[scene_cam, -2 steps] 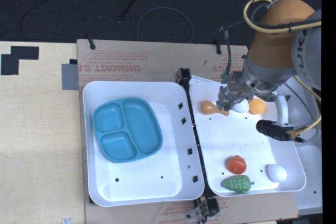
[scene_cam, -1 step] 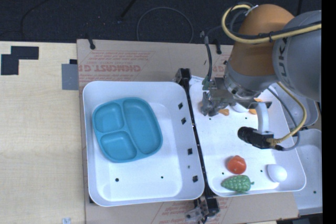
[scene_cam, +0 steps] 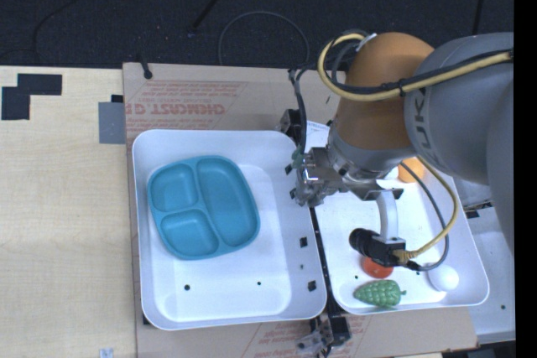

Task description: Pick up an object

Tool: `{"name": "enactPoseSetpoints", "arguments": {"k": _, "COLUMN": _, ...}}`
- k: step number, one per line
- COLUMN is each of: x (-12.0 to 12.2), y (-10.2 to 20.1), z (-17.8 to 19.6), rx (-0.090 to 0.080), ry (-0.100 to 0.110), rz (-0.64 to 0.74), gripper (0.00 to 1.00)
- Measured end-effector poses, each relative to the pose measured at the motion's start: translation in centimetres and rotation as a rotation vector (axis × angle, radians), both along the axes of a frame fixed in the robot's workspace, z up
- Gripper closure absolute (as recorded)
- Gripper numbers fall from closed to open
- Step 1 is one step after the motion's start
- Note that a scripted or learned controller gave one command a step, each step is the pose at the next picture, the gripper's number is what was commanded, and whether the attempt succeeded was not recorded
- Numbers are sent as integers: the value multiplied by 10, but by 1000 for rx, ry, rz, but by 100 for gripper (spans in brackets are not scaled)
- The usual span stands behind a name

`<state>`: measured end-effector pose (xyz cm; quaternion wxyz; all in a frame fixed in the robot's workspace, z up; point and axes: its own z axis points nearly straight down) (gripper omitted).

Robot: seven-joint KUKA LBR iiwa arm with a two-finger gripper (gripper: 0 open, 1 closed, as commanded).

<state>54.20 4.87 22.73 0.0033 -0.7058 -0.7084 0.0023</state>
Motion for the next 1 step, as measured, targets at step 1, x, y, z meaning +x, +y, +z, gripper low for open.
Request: {"name": "enactPoseSetpoints", "arguments": {"k": 1, "x": -21, "y": 55, "z": -8, "rx": 0, "ry": 0, "rz": 1, "gripper": 100}}
